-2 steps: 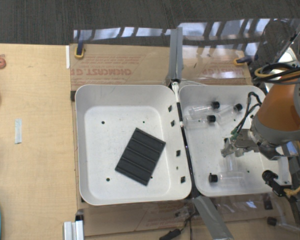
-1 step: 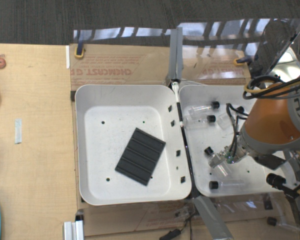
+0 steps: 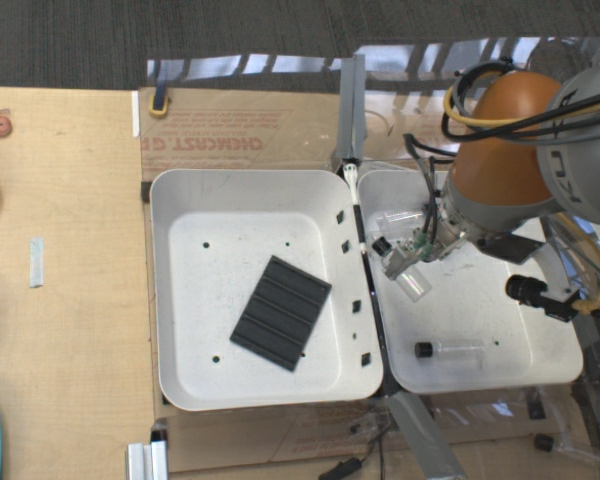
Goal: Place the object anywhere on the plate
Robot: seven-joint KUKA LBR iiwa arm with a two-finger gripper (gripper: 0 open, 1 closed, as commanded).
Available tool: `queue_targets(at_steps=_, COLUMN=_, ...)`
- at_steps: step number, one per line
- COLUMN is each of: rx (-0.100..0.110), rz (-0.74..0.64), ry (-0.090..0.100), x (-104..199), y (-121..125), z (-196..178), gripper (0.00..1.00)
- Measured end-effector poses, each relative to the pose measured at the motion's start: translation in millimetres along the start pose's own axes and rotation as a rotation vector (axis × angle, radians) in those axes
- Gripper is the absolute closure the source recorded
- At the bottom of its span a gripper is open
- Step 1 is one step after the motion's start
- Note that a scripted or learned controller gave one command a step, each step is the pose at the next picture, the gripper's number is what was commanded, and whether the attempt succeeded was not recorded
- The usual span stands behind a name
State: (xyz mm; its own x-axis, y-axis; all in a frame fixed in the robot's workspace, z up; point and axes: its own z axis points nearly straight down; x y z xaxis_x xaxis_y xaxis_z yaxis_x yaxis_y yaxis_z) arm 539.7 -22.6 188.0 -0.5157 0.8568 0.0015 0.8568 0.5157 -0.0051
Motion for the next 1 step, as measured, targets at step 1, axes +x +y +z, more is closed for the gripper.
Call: queue_targets(at_steps=1, rx=-0.001, rz=-0.525, ry=0.001, x=66.0, y=-31.8, z=-0.2, gripper=1.00)
